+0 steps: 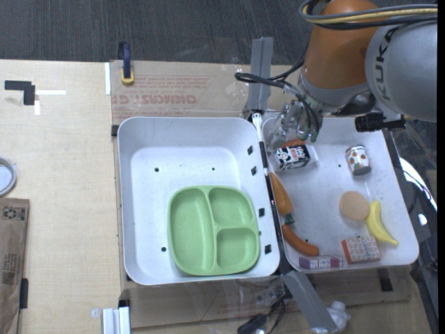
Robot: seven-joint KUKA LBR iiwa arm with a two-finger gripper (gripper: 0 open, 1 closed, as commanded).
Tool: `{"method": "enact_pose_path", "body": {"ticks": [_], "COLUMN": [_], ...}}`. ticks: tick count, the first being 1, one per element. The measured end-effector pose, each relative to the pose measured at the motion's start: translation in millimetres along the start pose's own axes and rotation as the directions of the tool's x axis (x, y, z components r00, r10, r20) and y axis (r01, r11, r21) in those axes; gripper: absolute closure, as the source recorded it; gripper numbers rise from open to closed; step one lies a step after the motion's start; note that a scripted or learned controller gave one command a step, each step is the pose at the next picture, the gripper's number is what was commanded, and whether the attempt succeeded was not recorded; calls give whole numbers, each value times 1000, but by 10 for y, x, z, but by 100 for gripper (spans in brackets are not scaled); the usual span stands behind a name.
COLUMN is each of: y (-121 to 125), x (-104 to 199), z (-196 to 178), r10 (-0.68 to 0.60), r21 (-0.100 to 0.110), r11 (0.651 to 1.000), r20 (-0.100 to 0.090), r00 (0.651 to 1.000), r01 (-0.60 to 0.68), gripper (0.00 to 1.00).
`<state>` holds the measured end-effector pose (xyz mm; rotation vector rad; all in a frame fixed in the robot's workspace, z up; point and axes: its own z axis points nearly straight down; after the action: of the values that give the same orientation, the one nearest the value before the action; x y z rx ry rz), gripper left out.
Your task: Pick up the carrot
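- Watching from above, I see the gripper [300, 125] hanging at the right bin's [400, 186] far-left corner, just over a black-and-white milk carton [293, 156]; I cannot tell its grasp state.
- My carrot [280, 192] lies along that bin's left wall, apart from the gripper.
- Near it: a hot dog [300, 241], banana [379, 223], round bun [354, 205], small can [358, 159].
- Left bin [139, 152] holds a green divided plate [213, 229].
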<state>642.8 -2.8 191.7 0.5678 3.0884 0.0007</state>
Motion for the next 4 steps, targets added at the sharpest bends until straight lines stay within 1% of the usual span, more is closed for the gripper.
{"method": "enact_pose_path", "body": {"ticks": [1, 2, 3, 4], "y": [47, 91, 301, 227], "x": [101, 316, -69, -101], "z": [-4, -573, -195, -562], "r10": [61, -464, -703, -900], "r21": [0, -1, -1, 1], "r11": [998, 886, 711, 436], "r20": [0, 4, 4, 5], "r00": [998, 886, 711, 436], "r01": [-61, 464, 703, 900], "gripper": [100, 100, 100, 100]}}
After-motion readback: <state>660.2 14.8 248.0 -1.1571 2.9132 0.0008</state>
